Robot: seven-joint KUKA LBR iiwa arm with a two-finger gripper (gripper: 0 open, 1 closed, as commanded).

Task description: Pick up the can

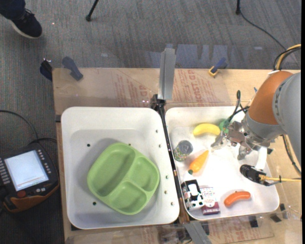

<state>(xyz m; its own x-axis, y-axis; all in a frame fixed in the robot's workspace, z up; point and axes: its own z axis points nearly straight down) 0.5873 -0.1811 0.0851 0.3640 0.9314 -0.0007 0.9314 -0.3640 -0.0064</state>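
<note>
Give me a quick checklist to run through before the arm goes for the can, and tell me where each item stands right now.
1. Can located: ok. The can stands in the right bin, near its left wall.
2. Can upright: ok, its round top faces the camera.
3. Room around the can: not ok. The orange carrot lies close at its lower right; touching or apart, cannot tell.
4. Gripper over the can: not ok. The gripper sits to the can's right, beside the banana.
5. Fingers ready: cannot tell.
6. Left bin clear of the path: ok. The green plate lies there, away from the can.
</note>
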